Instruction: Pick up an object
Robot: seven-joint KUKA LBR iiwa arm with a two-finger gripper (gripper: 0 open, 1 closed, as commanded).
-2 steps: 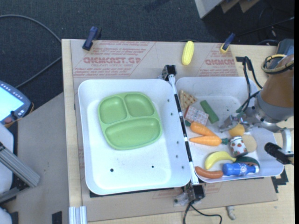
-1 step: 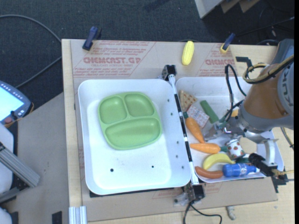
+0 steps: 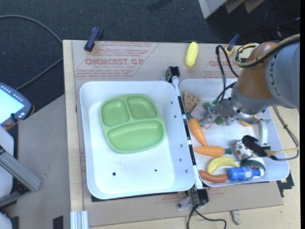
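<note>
Brown bench [image 3: 119, 61]; dark floor [image 3: 71, 8] around.

Two white bins [image 3: 95, 128] sit on a tan bench [image 3: 71, 128] printed with red lettering. A pale green divided plate [image 3: 132, 123] lies in the left bin. The right bin holds two orange carrots [image 3: 197, 131], a yellow banana [image 3: 221, 163], a blue bottle [image 3: 243, 173] and a tan waffle-patterned cracker [image 3: 192, 100]. A yellow corn cob [image 3: 191, 54] rests on the bench. The arm [image 3: 267, 75] is grey with an orange band.
</note>
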